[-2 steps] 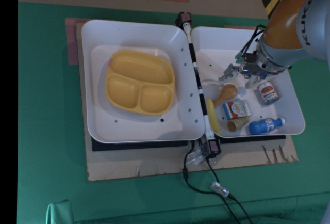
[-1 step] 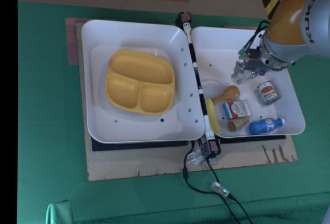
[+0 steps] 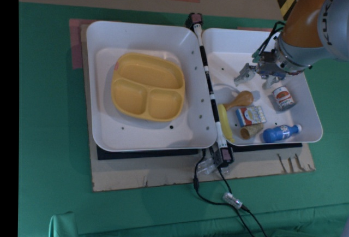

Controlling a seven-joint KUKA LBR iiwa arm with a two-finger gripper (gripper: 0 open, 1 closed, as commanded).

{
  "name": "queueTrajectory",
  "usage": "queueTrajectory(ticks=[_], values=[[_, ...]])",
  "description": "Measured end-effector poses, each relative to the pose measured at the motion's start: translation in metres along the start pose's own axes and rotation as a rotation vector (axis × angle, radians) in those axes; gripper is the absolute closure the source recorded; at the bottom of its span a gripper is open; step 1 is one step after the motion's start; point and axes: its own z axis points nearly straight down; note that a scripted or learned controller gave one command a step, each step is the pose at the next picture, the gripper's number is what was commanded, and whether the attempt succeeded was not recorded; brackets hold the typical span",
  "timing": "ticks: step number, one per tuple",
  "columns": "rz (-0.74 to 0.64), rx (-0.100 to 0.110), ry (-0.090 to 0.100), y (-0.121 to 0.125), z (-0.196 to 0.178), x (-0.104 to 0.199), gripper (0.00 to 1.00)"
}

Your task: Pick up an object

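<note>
Crowding right bin (image 3: 229, 45): can (image 3: 283, 98), carton (image 3: 250, 116), bottle (image 3: 281, 132), banana (image 3: 225, 122).

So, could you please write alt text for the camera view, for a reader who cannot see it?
A grey and orange robot arm holds its gripper above the right bin, over a toy drumstick, can, small carton and blue bottle. The left bin holds a yellow divided tray.

Green-covered bench (image 3: 49, 121) under cardboard sheet (image 3: 136, 176), two white bins (image 3: 109, 137) side by side.
</note>
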Motion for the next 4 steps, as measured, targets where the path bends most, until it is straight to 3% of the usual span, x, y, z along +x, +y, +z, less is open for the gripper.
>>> queueTrajectory(ticks=[1,2,3,4], values=[[-0.009,-0.003,-0.001,-0.021,0.028,0.003,0.00],[0.001,-0.018,-0.007,-0.018,0.013,-0.001,1.00],[0.001,-0.017,-0.007,-0.018,0.013,-0.001,0.00],[-0.005,-0.013,-0.006,-0.057,0.027,0.012,0.00]])
